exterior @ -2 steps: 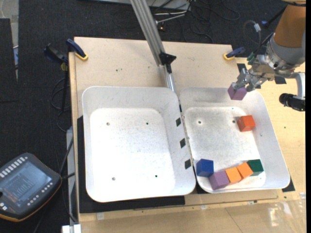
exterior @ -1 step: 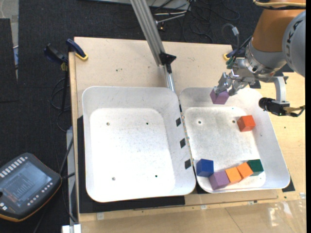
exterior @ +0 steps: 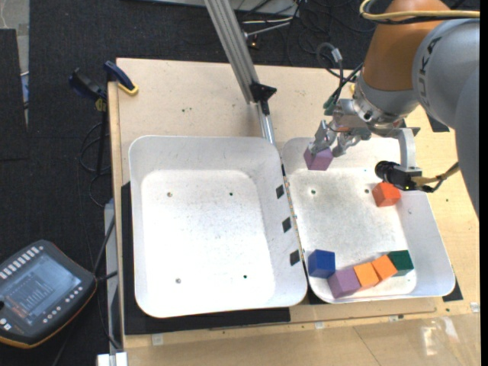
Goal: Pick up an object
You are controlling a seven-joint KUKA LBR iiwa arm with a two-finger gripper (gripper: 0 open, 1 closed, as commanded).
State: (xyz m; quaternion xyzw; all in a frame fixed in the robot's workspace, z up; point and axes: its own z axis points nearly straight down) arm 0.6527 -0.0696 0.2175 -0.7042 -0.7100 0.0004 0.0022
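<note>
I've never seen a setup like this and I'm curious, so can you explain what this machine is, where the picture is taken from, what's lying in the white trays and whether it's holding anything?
This is one picture from a camera fixed above a bench, looking down at a slant. The grey and orange shape at the right is a robot arm. At its end is a gripper, a two-finger claw. It is lifting a purple block, pinched at its top between the fingers, over the far edge of the right bin.

Two shallow white bins sit side by side. The left bin has only dark specks. In the right bin an orange block lies alone, and along the near edge sit a blue block, another purple one, another orange one and a green block.

The task is simply to pick up an object.
</note>
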